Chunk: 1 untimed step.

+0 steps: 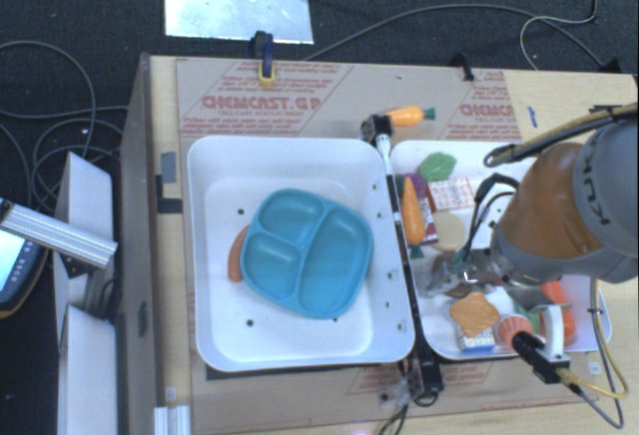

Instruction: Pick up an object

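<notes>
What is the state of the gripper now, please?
Gripper: low in the right bin, among the toys; open or closed cannot be told.

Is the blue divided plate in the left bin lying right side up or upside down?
Right side up: the blue divided plate shows its three hollow compartments facing upward, flat in the left bin.

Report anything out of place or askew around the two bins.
One orange toy carrot lies outside both bins, on the board behind them near the divider. In the left bin, the blue divided plate sits skewed to the bin walls and covers most of an orange item poking out at its left edge.
</notes>
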{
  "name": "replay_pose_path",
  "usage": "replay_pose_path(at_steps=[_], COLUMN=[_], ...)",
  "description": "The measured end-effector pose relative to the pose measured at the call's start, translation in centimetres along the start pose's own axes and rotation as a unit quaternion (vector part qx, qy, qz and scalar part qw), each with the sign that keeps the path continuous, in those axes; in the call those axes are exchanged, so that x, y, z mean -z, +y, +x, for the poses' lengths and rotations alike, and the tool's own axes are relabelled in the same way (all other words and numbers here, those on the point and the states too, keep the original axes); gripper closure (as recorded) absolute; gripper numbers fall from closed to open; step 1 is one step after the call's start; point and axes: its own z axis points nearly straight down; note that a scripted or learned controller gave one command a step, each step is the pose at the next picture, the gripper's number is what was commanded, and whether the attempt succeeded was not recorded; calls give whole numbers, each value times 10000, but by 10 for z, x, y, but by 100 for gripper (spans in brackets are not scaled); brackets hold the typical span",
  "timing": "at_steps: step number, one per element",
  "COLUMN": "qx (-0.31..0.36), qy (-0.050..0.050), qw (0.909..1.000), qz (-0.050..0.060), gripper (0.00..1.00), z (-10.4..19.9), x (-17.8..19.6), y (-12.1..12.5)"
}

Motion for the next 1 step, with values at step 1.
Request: replay_pose_path(at_steps=[1], qx=[-9], qy=[-9], qw=[10000], qz=[-2], gripper=[0], z=[-40], x=[0], y=[35])
